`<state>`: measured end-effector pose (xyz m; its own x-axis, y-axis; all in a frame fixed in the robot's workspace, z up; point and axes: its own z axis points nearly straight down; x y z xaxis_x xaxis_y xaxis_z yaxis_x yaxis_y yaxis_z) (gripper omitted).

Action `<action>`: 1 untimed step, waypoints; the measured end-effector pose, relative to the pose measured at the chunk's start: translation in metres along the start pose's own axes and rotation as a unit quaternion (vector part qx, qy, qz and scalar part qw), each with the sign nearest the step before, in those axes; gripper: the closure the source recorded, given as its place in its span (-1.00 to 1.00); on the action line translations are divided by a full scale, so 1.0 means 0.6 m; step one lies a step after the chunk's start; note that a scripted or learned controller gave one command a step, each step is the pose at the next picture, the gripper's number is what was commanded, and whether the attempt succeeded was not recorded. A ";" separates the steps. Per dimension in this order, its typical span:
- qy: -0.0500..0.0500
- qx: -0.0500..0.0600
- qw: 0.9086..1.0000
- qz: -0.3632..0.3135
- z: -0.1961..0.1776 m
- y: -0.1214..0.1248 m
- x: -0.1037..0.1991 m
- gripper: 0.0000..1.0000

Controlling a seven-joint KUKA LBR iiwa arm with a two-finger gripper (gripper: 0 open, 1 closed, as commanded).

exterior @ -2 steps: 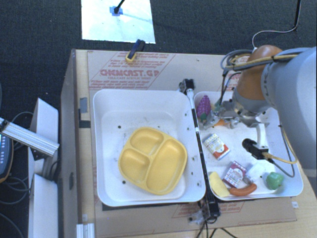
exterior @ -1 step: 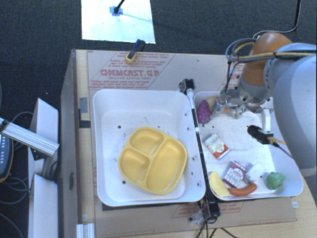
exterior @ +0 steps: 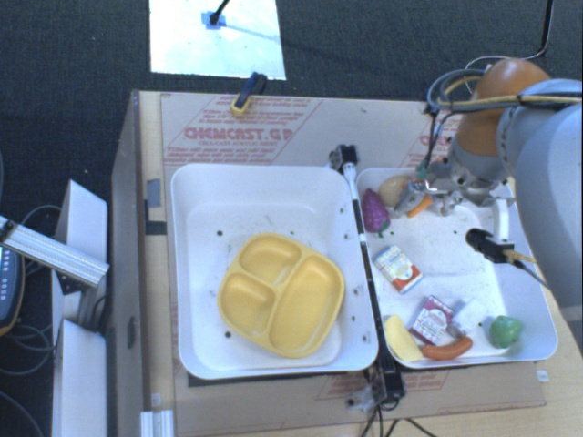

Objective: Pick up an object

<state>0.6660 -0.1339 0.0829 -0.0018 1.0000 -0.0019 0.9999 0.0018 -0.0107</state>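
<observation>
Near edge of the right bin (exterior: 455, 244), left to right: yellow wedge (exterior: 398, 338) in the near-left corner, red-orange sausage-shaped piece (exterior: 446, 349) touching or just beside it, green round item (exterior: 504, 331) near the near-right corner. Red-and-white packet (exterior: 432, 319) sits just behind the sausage-shaped piece. Small white-and-red carton (exterior: 397, 268) lies mid-bin, nearer the left wall, apart from the rest.

Left bin (exterior: 205, 208): yellow divided plate (exterior: 281, 293), flat, towards the near-right corner, rotated relative to the bin walls.

Far-left corner of the right bin: purple item (exterior: 374, 209) against the left wall, pale round item (exterior: 393, 189) just behind it, orange piece (exterior: 417, 208) just to their right.

My pincer (exterior: 430, 198) is down over that same far-left corner, right beside the orange piece. Cannot tell if it is released or clenched, or whether it touches the orange piece; too small and cluttered there. Nothing visibly gripped. My arm (exterior: 537, 144) comes in over the bin's far-right corner.

Black clip (exterior: 344, 157) sits at the far end of the seam between the bins. Yellow-and-black tool (exterior: 248, 94) lies at the far edge of the worktop (exterior: 273, 135).
</observation>
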 end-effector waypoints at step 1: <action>0.001 -0.001 1.000 -0.001 -0.001 0.001 -0.033 -1.00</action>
<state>0.6666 -0.1537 0.0837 -0.0041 1.0000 0.0002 0.9999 0.0041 -0.0097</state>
